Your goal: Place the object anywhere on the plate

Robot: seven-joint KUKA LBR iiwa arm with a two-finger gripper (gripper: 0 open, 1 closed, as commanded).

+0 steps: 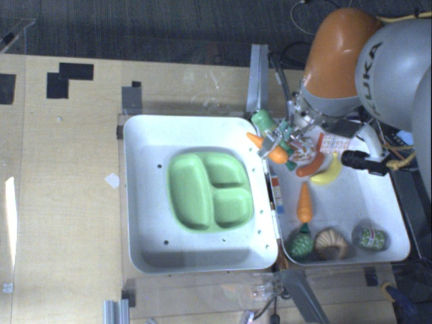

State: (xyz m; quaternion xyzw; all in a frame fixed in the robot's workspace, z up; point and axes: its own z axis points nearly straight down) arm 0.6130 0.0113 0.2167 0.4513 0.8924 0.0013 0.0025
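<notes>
The two-finger gripper [282, 140] sits at the upper centre-right of the frame, over the shared rim between the two shallow white bins; whether it grips anything cannot be told, the metalwork there being a cluttered blur. Just beneath and left of it lies a small orange carrot-shaped toy [267, 148], tapered, smooth, its thin end across the rim toward the left bin [138, 201]. A green rounded piece [262, 120] sits just above it. The light green three-compartment plastic plate [209, 190] rests mid-left bin, apart from the orange toy.

In the right bin [391, 214]: a red sausage-shaped piece [307, 167] touching a yellow banana [327, 172], a second orange carrot [304, 203] lower, and along the bottom wall a dark green knobbly item [302, 244], a tan ridged shell-like item [330, 243] and a green-patterned roundish item [370, 237].
</notes>
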